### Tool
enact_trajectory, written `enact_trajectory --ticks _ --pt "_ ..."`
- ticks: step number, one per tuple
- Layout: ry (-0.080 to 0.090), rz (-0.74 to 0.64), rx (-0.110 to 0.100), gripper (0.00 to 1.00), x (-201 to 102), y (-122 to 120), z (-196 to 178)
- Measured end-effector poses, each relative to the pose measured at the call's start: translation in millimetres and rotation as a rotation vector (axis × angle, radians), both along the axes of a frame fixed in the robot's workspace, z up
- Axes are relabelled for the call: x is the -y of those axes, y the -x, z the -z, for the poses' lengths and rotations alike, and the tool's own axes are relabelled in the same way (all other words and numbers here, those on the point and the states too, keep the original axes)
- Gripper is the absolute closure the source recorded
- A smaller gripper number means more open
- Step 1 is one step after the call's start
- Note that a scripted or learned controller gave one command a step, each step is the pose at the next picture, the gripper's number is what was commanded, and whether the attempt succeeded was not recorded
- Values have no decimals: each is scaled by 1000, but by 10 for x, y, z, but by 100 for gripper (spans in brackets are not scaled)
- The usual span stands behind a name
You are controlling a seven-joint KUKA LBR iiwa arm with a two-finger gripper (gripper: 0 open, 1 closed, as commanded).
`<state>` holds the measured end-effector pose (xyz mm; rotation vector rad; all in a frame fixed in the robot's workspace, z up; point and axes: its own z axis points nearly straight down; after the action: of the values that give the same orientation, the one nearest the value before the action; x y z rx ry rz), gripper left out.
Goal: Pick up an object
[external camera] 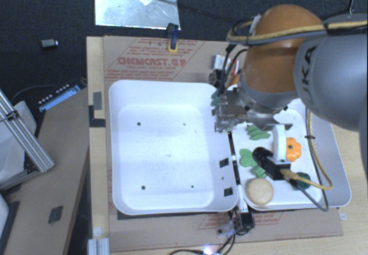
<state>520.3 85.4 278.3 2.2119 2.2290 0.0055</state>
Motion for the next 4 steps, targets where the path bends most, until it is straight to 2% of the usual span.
enact_trajectory --ticks 1,2,3,4 --pt "1 -1 -16 100 -556 377 1169" --pt "-3 -6 -3 100 -1560 232 1284" --pt "-1 4 7 100 -1485 -492 700" --pt "5 8 -15 100 -1349 -147 1794"
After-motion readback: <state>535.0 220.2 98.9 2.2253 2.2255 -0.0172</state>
